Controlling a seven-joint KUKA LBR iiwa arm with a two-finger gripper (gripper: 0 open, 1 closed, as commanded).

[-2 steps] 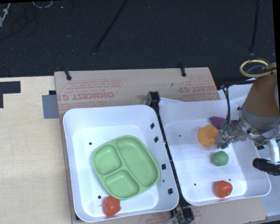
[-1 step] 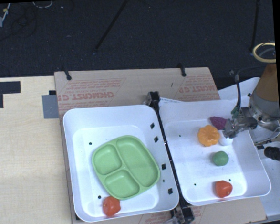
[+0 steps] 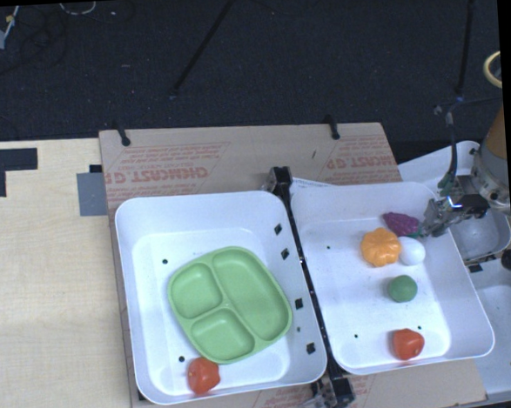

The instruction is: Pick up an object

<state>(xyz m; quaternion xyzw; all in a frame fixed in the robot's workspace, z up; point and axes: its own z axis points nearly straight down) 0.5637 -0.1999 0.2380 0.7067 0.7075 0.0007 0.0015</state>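
We see 2 white bins side by side: the left bin (image 3: 145,241) holds a green 3-part tray (image 3: 230,304) and a red object (image 3: 203,375) near its front edge. The right bin (image 3: 351,323) holds a purple piece (image 3: 402,222), an orange lump (image 3: 380,247) touching a white ball (image 3: 412,252), a green ball (image 3: 402,289) and a red block (image 3: 407,343). The gripper (image 3: 441,214) sits at the right bin's right rim, just beside the purple piece.

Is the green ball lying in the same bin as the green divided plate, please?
No, the green ball lies in the right bin, while the green divided plate sits in the left bin.
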